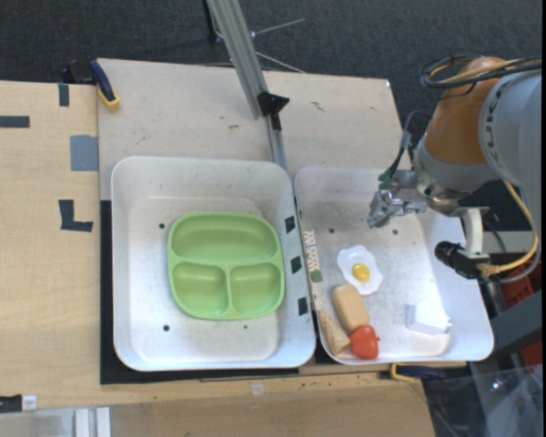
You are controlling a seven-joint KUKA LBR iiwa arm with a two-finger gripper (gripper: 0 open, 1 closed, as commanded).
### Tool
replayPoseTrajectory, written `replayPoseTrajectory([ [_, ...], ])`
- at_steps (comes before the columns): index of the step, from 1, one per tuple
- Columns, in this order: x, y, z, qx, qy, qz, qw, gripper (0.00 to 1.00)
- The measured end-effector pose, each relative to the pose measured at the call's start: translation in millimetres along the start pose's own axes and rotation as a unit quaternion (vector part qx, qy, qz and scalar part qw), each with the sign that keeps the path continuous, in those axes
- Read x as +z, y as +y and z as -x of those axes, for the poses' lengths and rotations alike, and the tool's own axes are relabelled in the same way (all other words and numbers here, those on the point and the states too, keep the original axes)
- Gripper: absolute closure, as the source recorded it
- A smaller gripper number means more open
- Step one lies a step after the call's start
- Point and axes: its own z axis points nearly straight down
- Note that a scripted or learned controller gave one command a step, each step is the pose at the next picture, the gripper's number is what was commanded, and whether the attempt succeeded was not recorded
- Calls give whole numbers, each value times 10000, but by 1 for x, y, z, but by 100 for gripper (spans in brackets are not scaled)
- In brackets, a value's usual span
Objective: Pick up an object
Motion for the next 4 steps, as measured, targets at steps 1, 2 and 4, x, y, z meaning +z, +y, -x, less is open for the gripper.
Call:
replayPoseTrajectory([
  [1,-44,-4,-3,-2,2,-5,10000,100],
  [2,-91,0,-11,-8,2,1,10000,100],
  [4,-80,33,-119,-31,14,-22,10000,100],
])
